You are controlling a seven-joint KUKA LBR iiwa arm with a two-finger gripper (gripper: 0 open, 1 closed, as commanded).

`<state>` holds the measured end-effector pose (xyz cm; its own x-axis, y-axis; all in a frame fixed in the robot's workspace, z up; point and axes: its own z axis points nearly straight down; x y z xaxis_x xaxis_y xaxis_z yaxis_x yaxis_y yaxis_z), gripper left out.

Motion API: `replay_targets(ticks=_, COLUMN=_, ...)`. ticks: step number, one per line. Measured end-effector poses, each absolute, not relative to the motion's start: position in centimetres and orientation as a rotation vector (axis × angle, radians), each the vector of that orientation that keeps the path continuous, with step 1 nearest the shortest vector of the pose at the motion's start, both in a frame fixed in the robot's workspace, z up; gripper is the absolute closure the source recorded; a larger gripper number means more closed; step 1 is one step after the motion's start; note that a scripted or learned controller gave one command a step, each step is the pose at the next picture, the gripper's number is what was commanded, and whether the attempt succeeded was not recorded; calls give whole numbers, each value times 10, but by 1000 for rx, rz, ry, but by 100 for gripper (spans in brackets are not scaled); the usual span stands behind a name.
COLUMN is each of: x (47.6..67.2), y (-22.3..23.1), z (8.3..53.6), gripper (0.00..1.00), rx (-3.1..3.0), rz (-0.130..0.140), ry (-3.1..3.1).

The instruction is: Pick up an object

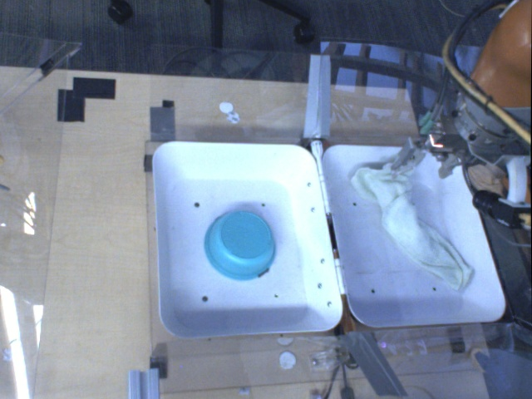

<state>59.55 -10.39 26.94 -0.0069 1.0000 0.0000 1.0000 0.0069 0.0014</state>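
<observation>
Seen from the fixed camera above the bench, two shallow white bins sit side by side, their inner rims touching along a narrow seam at the middle of the frame. The left bin holds one thing, a round blue bowl turned upside down near the centre of the floor, with bare white floor all around it and no wall close by. The right bin also holds one thing, a pale crumpled cloth that runs diagonally from the upper middle of the floor down toward the near right corner; its lower end lies close to the right wall, while the near left part of that bin's floor stays bare. The arm enters from the right, its orange band at the upper right corner of the frame, and the gripper hangs over the far edge of the right bin, just beside the cloth's upper end. Whether its fingers are apart or together cannot be told at this angle, and nothing can be seen between them. One office chair base stands on the dark carpet beyond the bench.
</observation>
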Motion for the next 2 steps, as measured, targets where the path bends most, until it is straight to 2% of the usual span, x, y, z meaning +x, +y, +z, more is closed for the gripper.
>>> replay_targets(ticks=1, x=600, y=-97, z=105, gripper=0, rx=2091, rz=4, ry=2339)
replay_targets(ticks=2, x=601, y=-96, z=115, gripper=100, rx=2087, rz=8, ry=2338)
